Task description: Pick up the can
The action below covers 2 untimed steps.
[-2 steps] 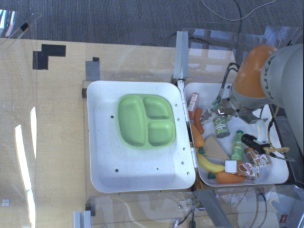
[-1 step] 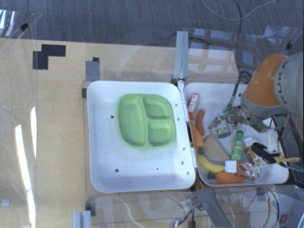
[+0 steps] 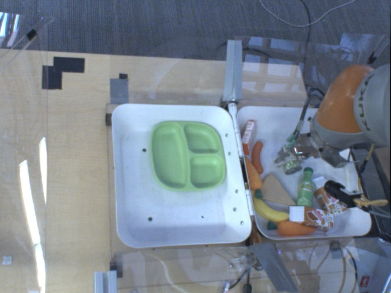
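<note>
the arm (image 3: 360, 112) reaches in from the right, wrist angled down, gripper (image 3: 292, 156) low.

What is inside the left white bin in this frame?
The left bin holds one green divided tray with three compartments, lying flat near the bin's middle. Nothing sits in the compartments. Whatever lies beneath the tray is covered; the bin floor around it shows small dark dots.

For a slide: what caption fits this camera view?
Arm's tool over right bin of toy food; green tray in left bin.

Bright even light, glare streaks left
</note>
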{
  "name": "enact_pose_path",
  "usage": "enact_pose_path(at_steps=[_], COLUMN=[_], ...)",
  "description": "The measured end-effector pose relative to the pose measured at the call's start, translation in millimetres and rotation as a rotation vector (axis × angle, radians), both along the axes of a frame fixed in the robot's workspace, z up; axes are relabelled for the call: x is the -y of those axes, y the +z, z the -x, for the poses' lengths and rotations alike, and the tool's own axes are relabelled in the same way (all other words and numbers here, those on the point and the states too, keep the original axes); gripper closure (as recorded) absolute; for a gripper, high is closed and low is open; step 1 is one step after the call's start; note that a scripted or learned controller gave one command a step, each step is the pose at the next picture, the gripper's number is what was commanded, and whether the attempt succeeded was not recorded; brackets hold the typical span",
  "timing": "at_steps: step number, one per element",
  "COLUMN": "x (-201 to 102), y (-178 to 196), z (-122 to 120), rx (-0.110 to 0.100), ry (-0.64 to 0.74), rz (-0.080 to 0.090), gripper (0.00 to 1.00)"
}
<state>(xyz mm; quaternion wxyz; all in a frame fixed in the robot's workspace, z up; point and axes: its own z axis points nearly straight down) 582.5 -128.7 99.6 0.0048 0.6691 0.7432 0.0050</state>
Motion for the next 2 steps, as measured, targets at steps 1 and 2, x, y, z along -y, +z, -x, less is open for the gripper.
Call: enact_pose_path(at_steps=[1,2], x=[-87.7,-76.8], y=[142.9,170.5], z=[-31.7,-44.8], rx=[-0.012,-0.012], ry=[-0.221,-0.004], rz=[-0.001,0.002], gripper=[1.0,1.0])
